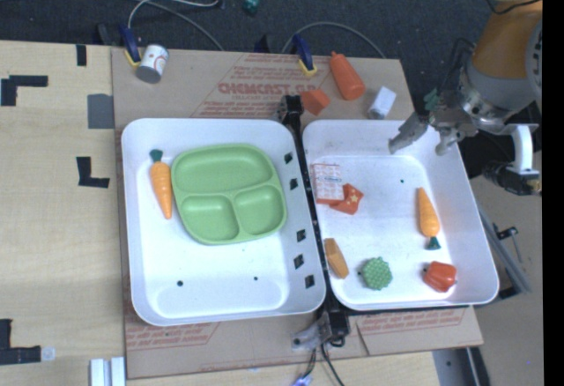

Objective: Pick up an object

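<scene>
My gripper (426, 136) hangs over the far right corner of the right bin (397, 210), its two grey fingers spread open with nothing between them. Below it in that bin lie an orange carrot (427, 215), a red pepper-like piece (440, 275), a green broccoli (377, 272), a small orange bread-like piece (336, 257) and a red and white packet (333, 186). All of these rest on the bin floor, well apart from the fingers.
The left bin (211, 287) holds a green divided plate (229, 194) and another carrot (160, 183). Behind the bins on the cardboard lie an orange bottle (346, 77), a small orange block (315, 100), a white cube (382, 100) and a can (152, 62).
</scene>
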{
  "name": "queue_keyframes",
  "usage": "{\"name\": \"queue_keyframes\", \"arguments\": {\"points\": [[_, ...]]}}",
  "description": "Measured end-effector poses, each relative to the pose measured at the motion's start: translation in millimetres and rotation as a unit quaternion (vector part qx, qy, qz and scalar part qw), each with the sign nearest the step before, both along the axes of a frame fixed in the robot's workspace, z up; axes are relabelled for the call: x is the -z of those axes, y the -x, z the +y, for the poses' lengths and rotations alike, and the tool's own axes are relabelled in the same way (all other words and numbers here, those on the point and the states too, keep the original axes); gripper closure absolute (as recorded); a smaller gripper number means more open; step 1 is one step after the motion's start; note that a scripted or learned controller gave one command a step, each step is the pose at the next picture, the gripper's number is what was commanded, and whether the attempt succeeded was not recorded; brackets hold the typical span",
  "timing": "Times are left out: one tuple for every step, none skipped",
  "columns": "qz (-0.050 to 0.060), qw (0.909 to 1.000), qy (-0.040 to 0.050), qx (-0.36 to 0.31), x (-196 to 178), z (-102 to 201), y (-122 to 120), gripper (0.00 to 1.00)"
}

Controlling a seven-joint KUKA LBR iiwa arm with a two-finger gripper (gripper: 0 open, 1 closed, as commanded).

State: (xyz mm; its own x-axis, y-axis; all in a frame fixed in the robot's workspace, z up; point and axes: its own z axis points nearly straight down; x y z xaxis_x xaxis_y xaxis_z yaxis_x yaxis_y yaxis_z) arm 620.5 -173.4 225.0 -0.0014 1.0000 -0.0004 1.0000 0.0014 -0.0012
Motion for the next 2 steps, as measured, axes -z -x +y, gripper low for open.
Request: {"name": "queue_keyframes", "arguments": {"points": [[-0.001, 1.0, -0.0003, 0.0, 131, -46, 11, 0.0], [-0.005, 1.0, 0.0016, -0.001, 137, -50, 41, 0.0]]}}
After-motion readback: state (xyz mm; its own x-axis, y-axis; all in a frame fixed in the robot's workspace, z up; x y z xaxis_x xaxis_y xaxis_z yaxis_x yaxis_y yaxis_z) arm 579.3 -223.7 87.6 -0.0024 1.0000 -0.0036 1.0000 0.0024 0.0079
